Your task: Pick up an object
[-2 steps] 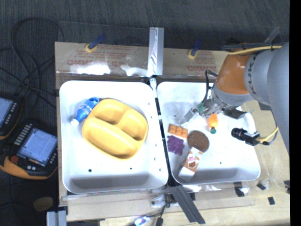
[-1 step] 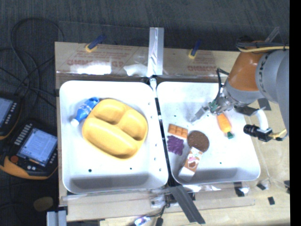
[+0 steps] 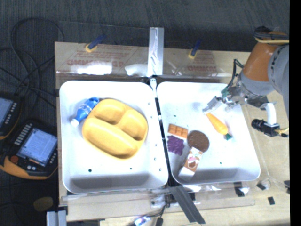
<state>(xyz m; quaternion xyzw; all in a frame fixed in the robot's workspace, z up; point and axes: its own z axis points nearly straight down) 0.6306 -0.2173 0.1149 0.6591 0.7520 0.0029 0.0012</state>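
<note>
Currently the pincer (image 3: 225, 98) is hovering over the upper part of the right bin (image 3: 244, 173), reaching in from the right; whether it is released or clenched cannot be told at this size, and nothing is showing in its grip. Just below it, the toy carrot (image 3: 217, 124) is lying on the bin floor, slanted, its green end pointing toward the lower right. As the nearest object, it is looking like the likely target. It is probably light, stiff plastic, smooth and tapered, so it may be sliding out of a grip near the tip; closing across the thicker middle, square to its long axis, is seeming safest. Farther left a brown disc (image 3: 198, 139), an orange wafer (image 3: 178, 130) and a purple piece (image 3: 175, 145) are lying close together. In the left bin (image 3: 66, 168) a big yellow bun-shaped object (image 3: 114, 127) is sitting beside a blue bottle (image 3: 83, 109).
</note>
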